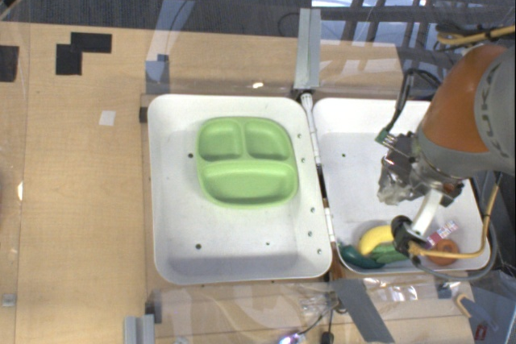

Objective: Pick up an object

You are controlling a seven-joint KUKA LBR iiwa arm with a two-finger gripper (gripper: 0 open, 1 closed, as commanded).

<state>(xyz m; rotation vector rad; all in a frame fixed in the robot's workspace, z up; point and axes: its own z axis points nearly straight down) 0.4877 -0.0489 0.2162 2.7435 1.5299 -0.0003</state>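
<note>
My gripper (394, 188) hangs over the middle of the right bin (348, 165), below the grey and orange wrist. Just below it, against the bin's near wall, lies a yellow banana-shaped object (373, 240) on top of a dark green object (359, 258). To their right sit an orange round object (440, 254) and a small pink and white item (446, 232). Nothing shows between the gripper and these objects.
The left bin (173, 197) holds a light green divided plate (245, 160) near its centre. A metal divider (317, 165) runs between the two bins. Wooden bench surface spreads out to the left.
</note>
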